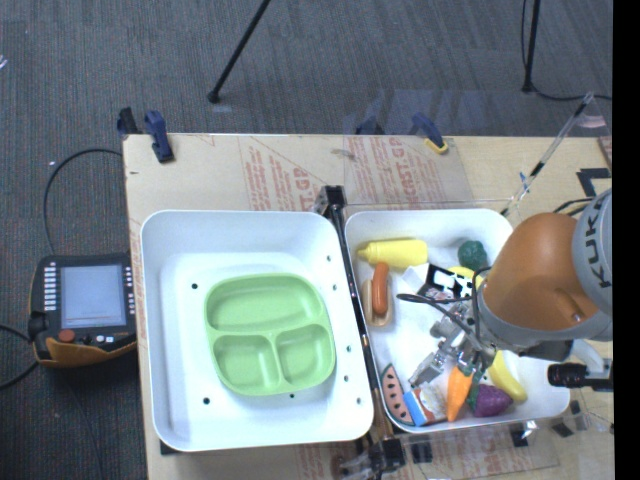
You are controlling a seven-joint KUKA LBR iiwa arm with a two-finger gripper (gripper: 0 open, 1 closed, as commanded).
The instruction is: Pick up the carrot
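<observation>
**A:** ok so where's the gripper (pixel 447 360) at? Looks like it's down in the right-hand shallow white bin (pixel 400 230), near the front edge, hanging off the grey arm with the orange band (pixel 535 278).

**B:** yep. The metal fingers (pixel 432 368) are pointing down and to the left, right over the clutter at the front of that bin. Honestly can't tell how far apart they are, it's a tangle of metal and wires from this angle, and I can't see anything clearly sitting between them.

**A:** and the small orange carrot with the green top (pixel 457 392)?

**B:** lying in the front of the right bin, just below the fingers, maybe touching them, can't say for sure. Tip points toward the front wall.

**A:** what's packed around it?

**B:** purple toy eggplant-looking thing (pixel 490 401) just to its right, a yellow banana (pixel 506 378) beyond that, tucked partly under the arm. On the left there's a red watermelon slice (pixel 397 393) against the front left corner.

**A:** further back?

**B:** a hot dog in a bun (pixel 380 295) along the left wall, a yellow squeeze bottle (pixel 393 254) lying on its side at the back, and a dark green lumpy veggie (pixel 473 254) near the back right.

**A:** left bin?

**B:** the left white bin (pixel 170 268) has a light green divided plastic plate (pixel 268 332) sitting in the middle. Both bins are side by side on the brown cardboard-covered counter (pixel 230 168).
</observation>
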